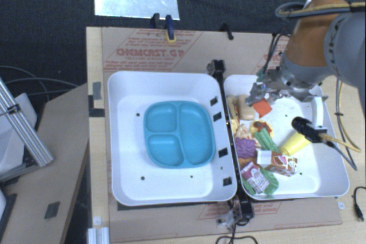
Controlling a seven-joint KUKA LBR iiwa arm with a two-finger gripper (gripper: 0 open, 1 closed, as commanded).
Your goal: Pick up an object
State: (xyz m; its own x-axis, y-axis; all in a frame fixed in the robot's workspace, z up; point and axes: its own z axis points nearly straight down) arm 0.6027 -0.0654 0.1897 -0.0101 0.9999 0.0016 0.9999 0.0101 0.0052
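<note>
While the grey arm is reaching in from the right, the pincer (260, 92) is hanging over the far left part of the right bin (309, 175). Whether it is released or clenched cannot be told from this slanted view.

Contents, listed outward from the pincer:

- Orange piece (262, 107): is lying directly under the pincer's tip, on the near side of it. Whether the two are touching cannot be told.
- Tan rounded piece (246, 112): is sitting just left of the pincer and a little nearer the camera, against the orange piece.
- Pale long piece (231, 107): is lying further left of the pincer, along the bin's left wall.
- Green piece (265, 140): is lying nearer the camera than the pincer, past the orange piece.
- Purple cluster (246, 148): is resting beside the green piece, on its left.
- Yellow block (293, 144): is lying right of the pincer and nearer the camera, apart from the orange piece.
- Red-and-white packet (283, 164): is lying well apart from the pincer, toward the bin's near side.
- Second packet (257, 178): is lying farthest from the pincer, at the near left corner.

Left bin (126, 123): is standing well left of the pincer and is holding a blue divided plate (178, 134). Both bins are resting on the cardboard-covered bench (148, 51).
</note>
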